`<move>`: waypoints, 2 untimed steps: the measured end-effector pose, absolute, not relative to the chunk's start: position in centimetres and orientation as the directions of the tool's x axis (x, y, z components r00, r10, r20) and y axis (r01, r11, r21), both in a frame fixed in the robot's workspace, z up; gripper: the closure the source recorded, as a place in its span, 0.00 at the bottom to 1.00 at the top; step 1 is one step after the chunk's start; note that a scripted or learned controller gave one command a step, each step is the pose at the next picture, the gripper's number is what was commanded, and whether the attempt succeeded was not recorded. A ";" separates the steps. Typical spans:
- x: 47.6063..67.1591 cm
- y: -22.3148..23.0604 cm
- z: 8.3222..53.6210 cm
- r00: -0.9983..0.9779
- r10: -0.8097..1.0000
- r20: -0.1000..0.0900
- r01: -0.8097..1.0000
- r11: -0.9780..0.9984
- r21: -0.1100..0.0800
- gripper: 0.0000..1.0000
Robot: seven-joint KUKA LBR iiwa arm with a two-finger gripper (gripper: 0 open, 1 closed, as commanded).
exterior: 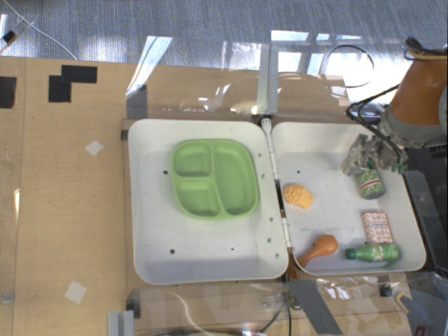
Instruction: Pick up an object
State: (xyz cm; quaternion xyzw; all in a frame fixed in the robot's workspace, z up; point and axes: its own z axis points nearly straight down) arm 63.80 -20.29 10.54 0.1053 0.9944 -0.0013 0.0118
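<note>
Camera view, looking down at a slant. Arm [420, 96] cut off by the right frame edge, orange band showing above the wrist. Gripper [367, 161] low over the right bin's [329, 145] far right corner, right at a small green-and-red can [371, 183]; blurred by metal parts and cables, so cannot tell how the pincer stands or whether anything is pinched. Can's label too small to read.

Also in the right bin: a yellow knobbly piece [299, 197] near the divider, well apart from the can; an orange drumstick-shaped toy [318, 248] touching the near left corner; a green bottle [373, 254] lying on its side along the near edge; a pink-and-white box [376, 227] just behind it, print illegible. Open floor in the bin's middle and far left.

Left bin [150, 250]: a green divided plate [213, 178] near the centre, bare white margin all round, widest toward the near edge.

Black marks [70, 82] on the brown bench at far left, no lettering.
</note>
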 end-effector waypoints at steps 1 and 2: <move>64.6 -12.1 8.9 -0.974 0.228 -0.013 0.228 0.974 0.004 1.00; 60.7 -6.6 19.1 -0.904 0.427 -0.015 0.427 0.904 0.007 1.00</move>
